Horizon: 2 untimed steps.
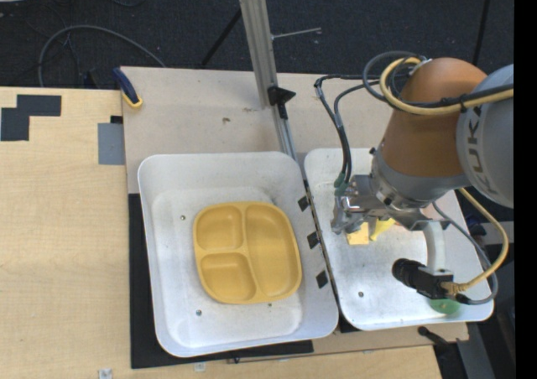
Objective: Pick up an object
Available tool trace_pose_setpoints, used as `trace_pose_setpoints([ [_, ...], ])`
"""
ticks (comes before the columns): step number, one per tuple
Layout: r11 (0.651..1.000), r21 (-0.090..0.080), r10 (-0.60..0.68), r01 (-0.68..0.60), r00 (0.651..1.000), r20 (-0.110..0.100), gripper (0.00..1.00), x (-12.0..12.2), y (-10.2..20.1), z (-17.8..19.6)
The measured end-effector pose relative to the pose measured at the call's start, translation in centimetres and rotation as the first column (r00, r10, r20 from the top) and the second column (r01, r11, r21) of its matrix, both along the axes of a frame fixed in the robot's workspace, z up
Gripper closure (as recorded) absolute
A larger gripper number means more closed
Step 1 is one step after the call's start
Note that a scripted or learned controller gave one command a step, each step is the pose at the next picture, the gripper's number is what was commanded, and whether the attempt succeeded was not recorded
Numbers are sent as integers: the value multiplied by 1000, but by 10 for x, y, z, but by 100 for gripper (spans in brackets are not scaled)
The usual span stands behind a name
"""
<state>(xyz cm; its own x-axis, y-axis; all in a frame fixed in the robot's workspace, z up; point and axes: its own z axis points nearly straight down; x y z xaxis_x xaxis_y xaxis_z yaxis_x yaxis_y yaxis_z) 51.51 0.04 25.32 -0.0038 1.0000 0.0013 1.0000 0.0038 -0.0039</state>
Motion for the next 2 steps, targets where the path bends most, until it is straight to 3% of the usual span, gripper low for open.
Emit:
trace_pose_setpoints([
  [2,1000,-2,0,0,1000,1,100,13,100,3],
])
